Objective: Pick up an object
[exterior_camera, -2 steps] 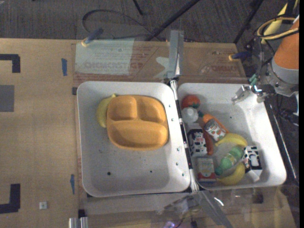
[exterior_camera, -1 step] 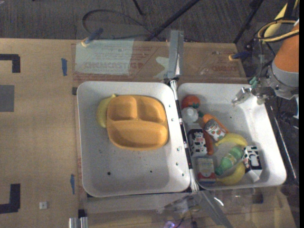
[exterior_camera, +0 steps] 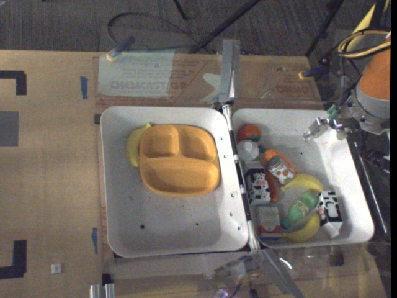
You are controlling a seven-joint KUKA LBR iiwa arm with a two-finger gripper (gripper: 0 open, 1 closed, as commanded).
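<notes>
- End effector [exterior_camera: 322,128] poised above the upper right part of the right bin [exterior_camera: 347,185], beside its far rim; opening of the end effector not discernible at this resolution, nothing visibly held.
- Candidate objects clustered in the right bin, down and to the left of the end effector, well apart from it.
- Nearest candidates, judged from position: small bottle [exterior_camera: 280,168] with orange cap, long axis running diagonally from upper left to lower right; red ball [exterior_camera: 249,133] and white cap [exterior_camera: 248,149] further left, against the divider between the bins.
- Further down from the end effector: banana [exterior_camera: 305,182], green bottle [exterior_camera: 298,208], second banana [exterior_camera: 306,230], two black-and-white cartons [exterior_camera: 329,207] [exterior_camera: 259,185], small box [exterior_camera: 268,219].
- Objects packed touching or overlapping; risk of fouling a neighbour on descent. Bottle at the cluster's upper edge judged most accessible.
- Bare bin floor directly below the end effector; nothing in the way of a move toward the cluster.
- Left bin [exterior_camera: 118,216], far left of the end effector: orange divided tray [exterior_camera: 180,159] lying over a yellow item [exterior_camera: 133,146].
</notes>
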